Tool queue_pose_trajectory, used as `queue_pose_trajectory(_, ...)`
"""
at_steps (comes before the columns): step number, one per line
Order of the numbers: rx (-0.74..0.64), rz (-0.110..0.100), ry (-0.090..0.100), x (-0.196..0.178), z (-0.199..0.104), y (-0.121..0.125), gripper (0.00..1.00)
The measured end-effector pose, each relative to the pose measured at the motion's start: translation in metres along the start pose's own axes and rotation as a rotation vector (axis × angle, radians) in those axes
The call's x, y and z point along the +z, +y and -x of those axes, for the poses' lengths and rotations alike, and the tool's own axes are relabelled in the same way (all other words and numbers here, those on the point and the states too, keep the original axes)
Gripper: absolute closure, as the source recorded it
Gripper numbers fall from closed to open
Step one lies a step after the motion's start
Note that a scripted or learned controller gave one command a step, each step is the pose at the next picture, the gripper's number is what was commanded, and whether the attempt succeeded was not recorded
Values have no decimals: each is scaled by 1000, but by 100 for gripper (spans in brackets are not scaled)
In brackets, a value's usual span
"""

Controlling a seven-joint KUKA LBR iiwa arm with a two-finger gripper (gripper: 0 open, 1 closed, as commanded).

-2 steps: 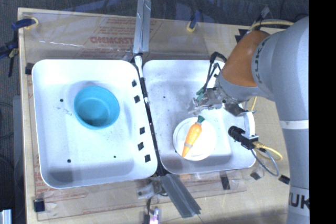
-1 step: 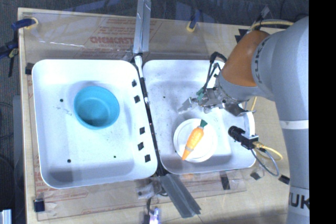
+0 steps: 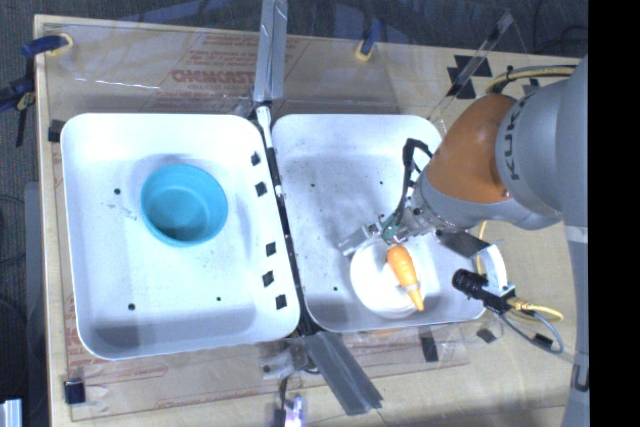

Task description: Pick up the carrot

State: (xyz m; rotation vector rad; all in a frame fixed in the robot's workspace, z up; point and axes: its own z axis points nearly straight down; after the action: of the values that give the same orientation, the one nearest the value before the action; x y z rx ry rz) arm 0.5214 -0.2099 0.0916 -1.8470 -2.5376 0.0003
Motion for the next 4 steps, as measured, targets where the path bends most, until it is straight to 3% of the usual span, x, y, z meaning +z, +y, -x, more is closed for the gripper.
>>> queue_pose_trajectory(1, 340, 4, -2, 0, -13, -41, 0)
queue_pose_trajectory(2, 335, 3, -2, -10, -13, -40, 100)
queue_pose_trajectory(3, 184, 1, -3, -156, -30, -31, 100)
queue_pose_trajectory(4, 179, 0, -2, -165, -30, -30, 100)
